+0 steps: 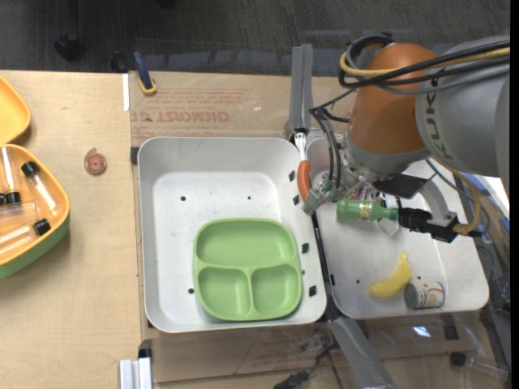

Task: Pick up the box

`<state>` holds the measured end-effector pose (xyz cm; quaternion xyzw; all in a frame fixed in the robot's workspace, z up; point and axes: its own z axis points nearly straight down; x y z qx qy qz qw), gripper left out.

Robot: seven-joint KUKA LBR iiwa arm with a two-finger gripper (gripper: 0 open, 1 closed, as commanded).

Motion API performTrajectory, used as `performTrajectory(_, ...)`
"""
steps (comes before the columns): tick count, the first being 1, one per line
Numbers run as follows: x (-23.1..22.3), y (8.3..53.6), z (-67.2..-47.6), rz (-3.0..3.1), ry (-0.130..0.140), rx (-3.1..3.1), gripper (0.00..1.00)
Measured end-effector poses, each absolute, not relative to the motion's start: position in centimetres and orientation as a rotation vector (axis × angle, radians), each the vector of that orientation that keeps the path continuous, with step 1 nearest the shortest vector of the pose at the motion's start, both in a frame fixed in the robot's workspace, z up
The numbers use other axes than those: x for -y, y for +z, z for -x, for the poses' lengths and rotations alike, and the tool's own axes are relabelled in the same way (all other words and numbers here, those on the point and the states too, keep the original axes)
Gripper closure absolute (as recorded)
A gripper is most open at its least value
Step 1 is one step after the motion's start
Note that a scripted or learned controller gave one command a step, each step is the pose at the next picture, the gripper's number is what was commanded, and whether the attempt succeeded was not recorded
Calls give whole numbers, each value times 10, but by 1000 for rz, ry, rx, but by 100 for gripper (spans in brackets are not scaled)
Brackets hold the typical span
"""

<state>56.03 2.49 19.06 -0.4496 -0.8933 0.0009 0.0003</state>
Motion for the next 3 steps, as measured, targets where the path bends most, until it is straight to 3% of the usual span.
performTrajectory(1, 29, 191, -501, 1607, 3, 2698, 100)
performTrajectory(2, -97, 190, -503, 1920, 7, 2485, 100)
performTrajectory(3, -30, 312, -549, 1275, 4, 2871, 100)
